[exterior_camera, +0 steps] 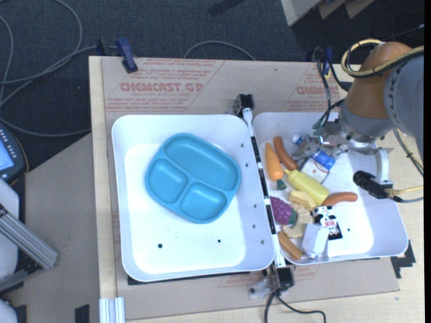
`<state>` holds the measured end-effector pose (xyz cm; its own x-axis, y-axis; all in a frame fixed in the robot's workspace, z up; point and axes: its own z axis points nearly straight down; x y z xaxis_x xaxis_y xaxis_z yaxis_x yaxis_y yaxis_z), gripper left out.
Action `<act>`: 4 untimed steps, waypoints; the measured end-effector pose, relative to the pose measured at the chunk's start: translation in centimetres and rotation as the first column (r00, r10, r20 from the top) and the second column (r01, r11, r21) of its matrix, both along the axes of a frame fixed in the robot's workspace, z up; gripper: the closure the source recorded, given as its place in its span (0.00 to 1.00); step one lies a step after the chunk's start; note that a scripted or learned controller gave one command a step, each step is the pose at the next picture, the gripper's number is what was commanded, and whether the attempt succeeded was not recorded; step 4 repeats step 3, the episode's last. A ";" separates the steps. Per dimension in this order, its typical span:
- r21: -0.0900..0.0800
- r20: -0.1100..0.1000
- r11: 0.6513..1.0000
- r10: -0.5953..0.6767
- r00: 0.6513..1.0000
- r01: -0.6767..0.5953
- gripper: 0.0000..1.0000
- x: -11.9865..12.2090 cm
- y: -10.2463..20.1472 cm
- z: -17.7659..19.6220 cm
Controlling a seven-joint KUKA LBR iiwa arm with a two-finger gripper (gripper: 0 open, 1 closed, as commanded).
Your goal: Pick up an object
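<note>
Several light, stiff, probably slick toy foods crowd the right bin (384,244); the yellow corn-like piece (306,186) suits a mid-body pinch, though I cannot tell the gripper (322,145) state.

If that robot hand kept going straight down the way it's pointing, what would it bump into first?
Probably the small blue and white item lying just under the hand in the right bin. Depth is hard to judge from this slanted view, so the yellow toy beside it is possible too.
</note>
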<state>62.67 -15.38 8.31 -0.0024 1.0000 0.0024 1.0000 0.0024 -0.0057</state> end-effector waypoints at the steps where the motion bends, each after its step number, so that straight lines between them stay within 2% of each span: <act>1: -0.003 0.008 1.000 -0.002 1.000 0.002 1.00 0.3 -0.2 1.2; 2: -0.001 0.020 1.000 0.008 1.000 -0.008 1.00 4.4 8.4 10.9; 3: 0.001 0.001 1.000 0.004 1.000 -0.004 1.00 0.2 13.7 10.1; 4: 0.001 0.001 1.000 0.004 1.000 -0.004 1.00 0.2 13.7 10.1</act>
